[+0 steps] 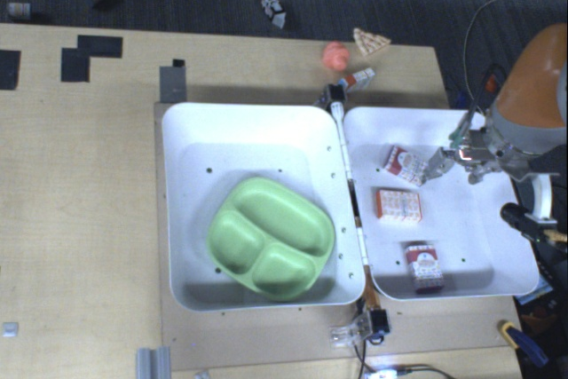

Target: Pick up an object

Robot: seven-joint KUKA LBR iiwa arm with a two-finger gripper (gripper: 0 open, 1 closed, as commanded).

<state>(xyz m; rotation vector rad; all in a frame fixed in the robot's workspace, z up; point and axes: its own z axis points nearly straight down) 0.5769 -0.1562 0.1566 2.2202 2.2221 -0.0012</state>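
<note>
In the right bin [497, 244] lie three small packets: a red-and-white one [404, 164] at the back, an orange-and-white box [398, 205] in the middle, and a dark red packet [427, 267] near the front wall. My gripper [453, 170] hangs over the back of this bin, just right of the red-and-white packet. It is open, with nothing between its fingers. The left fingertip [432, 168] points at that packet and is close to its right edge. A green divided plate [271, 235] lies tilted in the left bin [195, 155].
The arm's orange band [541, 75] and grey wrist stand over the right bin's right rim. Behind the bins lie a pink ball [335, 56], a wedge-shaped toy [371, 41] and a small tube [359, 79]. Cables and a clip [364, 331] sit at the front edge.
</note>
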